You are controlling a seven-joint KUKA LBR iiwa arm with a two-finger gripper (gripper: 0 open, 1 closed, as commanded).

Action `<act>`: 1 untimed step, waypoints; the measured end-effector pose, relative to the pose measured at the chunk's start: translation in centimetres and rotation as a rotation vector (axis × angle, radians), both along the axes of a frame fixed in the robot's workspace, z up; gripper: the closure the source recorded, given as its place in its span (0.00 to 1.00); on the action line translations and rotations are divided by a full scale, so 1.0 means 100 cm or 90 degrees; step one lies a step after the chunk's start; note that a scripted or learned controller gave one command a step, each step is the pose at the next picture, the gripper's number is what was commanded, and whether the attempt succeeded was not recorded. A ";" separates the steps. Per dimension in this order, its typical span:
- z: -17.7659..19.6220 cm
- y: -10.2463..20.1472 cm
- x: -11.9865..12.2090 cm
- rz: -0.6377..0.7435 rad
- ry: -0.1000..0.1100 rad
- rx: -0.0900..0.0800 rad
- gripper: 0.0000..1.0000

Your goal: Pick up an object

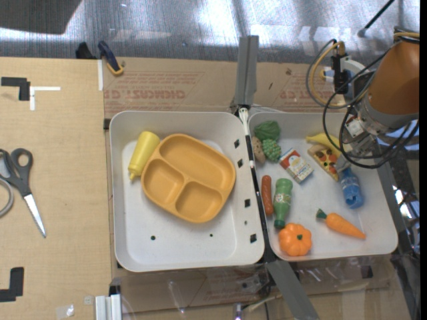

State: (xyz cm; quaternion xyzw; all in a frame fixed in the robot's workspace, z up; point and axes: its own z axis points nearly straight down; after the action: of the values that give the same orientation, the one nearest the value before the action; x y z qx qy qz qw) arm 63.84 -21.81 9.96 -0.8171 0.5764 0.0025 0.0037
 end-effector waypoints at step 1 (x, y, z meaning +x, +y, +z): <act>-0.011 0.023 -0.045 0.265 0.002 -0.001 1.00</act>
State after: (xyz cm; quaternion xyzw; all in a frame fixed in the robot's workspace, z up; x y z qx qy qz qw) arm 59.36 -19.50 8.84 -0.9185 0.3953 0.0039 0.0020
